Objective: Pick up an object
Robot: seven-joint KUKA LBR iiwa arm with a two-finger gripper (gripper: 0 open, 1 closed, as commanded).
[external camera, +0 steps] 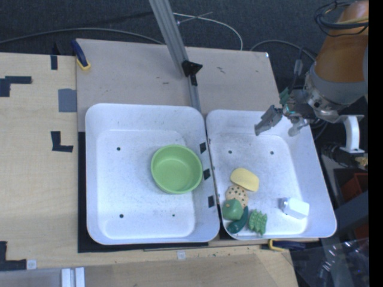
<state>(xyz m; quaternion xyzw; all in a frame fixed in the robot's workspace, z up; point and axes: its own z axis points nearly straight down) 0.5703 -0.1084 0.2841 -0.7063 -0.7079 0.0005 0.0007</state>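
at the near edge of the right bin sat a tight cluster, hard to sort out: a small green leafy toy, a dark teal piece tucked half under a green round toy, and a tan spotted piece partly covered by the ones beside it. where one ended and the next began i could not quite tell. just behind them lay a yellow toy, touching the spotted piece. off to the right, near the bin's near right corner, lay a small white block, pale against the white floor and blurry at its edges.

in the left bin a green bowl stood upright, close to the wall shared with the right bin.

my gripper hung over the far part of the right bin, well apart from every toy. my two fingers stood spread, with a clear gap between them and nothing in it. my wrist was a jumble of grey metal and teal bits that i could not make out, and my orange band ran up to the frame's edge and was cut off there.

farther back a grey pole slanted up from the joint between the bins and out of the top of the frame. a blue and yellow clamp sat at the far left of the bench, and thin cables curled over the dark floor beyond.
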